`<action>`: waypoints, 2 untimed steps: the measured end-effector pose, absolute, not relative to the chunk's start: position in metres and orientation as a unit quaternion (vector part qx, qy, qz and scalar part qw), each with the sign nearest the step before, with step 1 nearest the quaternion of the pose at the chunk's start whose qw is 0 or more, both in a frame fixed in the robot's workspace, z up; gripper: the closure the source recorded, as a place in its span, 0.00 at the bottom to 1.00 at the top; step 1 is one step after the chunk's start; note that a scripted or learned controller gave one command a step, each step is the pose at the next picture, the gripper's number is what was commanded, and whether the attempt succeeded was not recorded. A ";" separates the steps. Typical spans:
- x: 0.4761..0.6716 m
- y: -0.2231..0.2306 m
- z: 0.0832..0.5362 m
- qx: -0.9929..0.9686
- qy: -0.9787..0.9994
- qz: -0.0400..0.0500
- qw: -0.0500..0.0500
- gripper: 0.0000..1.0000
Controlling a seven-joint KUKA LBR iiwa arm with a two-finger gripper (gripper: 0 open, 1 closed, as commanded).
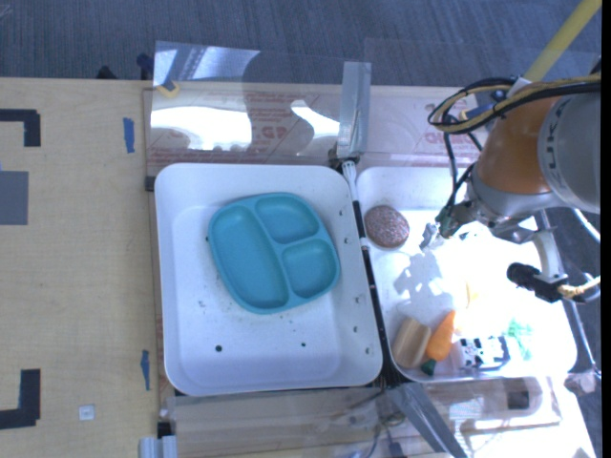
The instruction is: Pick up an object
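A tan rounded block (pixel 410 341) and glossy orange carrot-shaped piece (pixel 440 336) lie touching along my right white bin's (pixel 396 265) near edge; a speckled brown disc (pixel 387 225) sits farther back. My tool (pixel 435 234) hovers beside it; grip unreadable.

Divided plate (pixel 274 251) in left bin (pixel 181 351); round cookie (pixel 387 225) in right bin (pixel 382 280).

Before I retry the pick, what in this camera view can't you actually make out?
- Gripper: too small and dark to read its state.
- Right bin middle: glare washes out the floor.
- Small objects at its near edge, beside the orange piece: too small and overexposed to identify.
- Arm: cut off by the right edge.
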State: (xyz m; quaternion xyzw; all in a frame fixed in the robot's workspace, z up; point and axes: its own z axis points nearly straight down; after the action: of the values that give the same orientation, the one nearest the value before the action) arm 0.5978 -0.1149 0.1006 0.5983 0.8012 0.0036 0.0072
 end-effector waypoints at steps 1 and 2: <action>0.643 -0.051 0.188 0.758 0.653 0.002 0.002 1.00; 0.571 -0.082 0.185 0.590 0.807 0.000 0.000 1.00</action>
State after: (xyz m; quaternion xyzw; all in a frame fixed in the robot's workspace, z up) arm 0.5712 -0.0816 0.1852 0.5900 0.8074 -0.0003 -0.0002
